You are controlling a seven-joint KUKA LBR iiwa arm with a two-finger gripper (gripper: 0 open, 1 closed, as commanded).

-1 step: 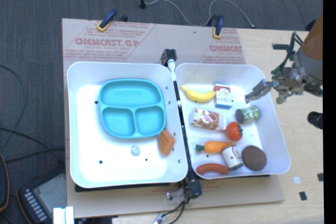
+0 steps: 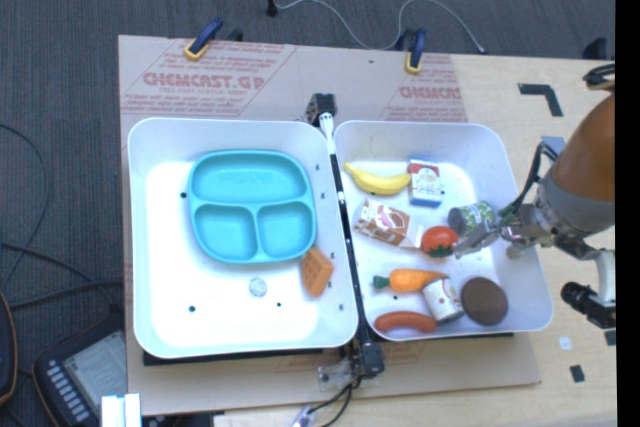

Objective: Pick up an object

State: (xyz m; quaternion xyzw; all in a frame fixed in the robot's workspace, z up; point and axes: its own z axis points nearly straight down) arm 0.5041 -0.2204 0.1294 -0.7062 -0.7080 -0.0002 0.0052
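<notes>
While the arm (image 2: 590, 165) reaches in from the right, its gripper (image 2: 487, 237) sits low over the right bin (image 2: 520, 315), near that bin's right wall. Can't tell the tool's state from this angle.

Right bin contents: banana (image 2: 378, 179) top left, small red-and-white carton (image 2: 426, 182) just beside it, snack packet (image 2: 384, 223) below the banana, tomato (image 2: 438, 239) right of the packet, green-grey can (image 2: 472, 217) above right of the tomato, close to the gripper tip. Lower down: carrot (image 2: 412, 281), small cup (image 2: 442, 301) touching or nearly touching a brown round thing (image 2: 484, 301), sausage (image 2: 404, 322) at the front wall. Nothing visibly lifted; all items rest on the bin floor.

Left bin (image 2: 160, 245): blue divided tray (image 2: 252, 206) in the middle, orange cracker-like piece (image 2: 317, 271) at its lower right corner, near the divider between bins. Small clear round thing (image 2: 258, 288) below the tray.

Both bins sit on a board (image 2: 300, 80) held with two clamps (image 2: 204, 39) at the back edge.
</notes>
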